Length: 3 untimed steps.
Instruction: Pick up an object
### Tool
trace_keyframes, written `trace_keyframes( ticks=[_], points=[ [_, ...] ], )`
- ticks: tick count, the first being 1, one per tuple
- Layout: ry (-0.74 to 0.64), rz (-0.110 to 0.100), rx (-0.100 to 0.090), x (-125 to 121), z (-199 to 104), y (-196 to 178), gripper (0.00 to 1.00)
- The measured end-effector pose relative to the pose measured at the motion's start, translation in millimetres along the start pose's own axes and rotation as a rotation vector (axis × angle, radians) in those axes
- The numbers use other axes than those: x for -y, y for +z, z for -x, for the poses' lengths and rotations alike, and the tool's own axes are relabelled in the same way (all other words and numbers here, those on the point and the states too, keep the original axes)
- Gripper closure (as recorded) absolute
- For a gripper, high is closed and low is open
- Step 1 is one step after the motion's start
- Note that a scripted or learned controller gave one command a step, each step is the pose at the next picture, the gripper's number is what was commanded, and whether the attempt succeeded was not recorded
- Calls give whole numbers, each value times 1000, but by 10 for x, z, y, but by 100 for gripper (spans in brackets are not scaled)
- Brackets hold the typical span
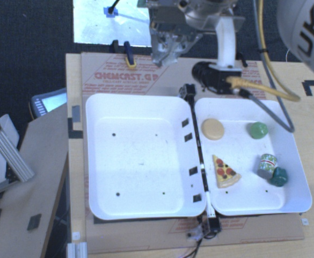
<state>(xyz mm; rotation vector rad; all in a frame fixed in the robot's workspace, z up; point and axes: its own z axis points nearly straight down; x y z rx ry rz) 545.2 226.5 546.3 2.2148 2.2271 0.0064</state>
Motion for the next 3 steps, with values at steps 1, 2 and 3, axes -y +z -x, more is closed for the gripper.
trace_keyframes(
  ticks=[1, 2, 3],
  points=[
    [-1, -1, 0, 1, 0, 5, 0],
    [-3, 2, -1, -1, -4, -112, 100],
    [-4, 1, -1, 0, -3, -106, 0]
  ],
)
